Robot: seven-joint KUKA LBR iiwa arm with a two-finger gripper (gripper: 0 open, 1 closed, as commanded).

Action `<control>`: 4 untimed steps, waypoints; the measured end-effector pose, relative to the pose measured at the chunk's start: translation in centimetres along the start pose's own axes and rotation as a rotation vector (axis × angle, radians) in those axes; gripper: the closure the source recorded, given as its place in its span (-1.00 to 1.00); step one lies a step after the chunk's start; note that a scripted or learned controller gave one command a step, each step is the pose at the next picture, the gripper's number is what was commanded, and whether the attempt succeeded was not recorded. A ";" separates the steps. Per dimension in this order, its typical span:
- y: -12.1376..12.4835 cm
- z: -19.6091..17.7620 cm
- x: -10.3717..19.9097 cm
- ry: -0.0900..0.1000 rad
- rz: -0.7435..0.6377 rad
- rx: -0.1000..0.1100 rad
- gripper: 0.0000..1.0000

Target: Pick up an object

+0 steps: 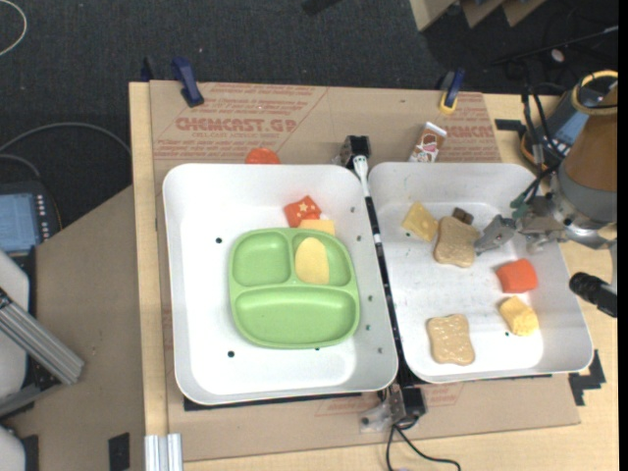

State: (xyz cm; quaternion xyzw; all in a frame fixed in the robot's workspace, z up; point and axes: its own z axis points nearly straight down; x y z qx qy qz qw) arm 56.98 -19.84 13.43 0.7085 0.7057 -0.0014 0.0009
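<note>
Green tray point(285, 320), orange block point(517, 276), red block point(302, 210) with yellow star, white bins point(186, 263).

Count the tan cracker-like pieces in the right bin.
2. One cracker lies near the bin's middle, right by the gripper; the other cracker lies near the front edge. The arm may hide more.

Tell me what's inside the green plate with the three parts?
The green three-part plastic plate holds one pale yellow oval piece in its upper right compartment. The other two compartments show bare green. Whatever lies beneath that yellow piece is covered.
</note>
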 end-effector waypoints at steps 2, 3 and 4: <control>1.4 4.9 7.9 0.006 -0.014 -0.004 -1.00; 8.2 4.9 11.1 0.003 -0.009 -0.005 -1.00; 8.0 3.8 10.8 0.003 -0.005 -0.003 1.00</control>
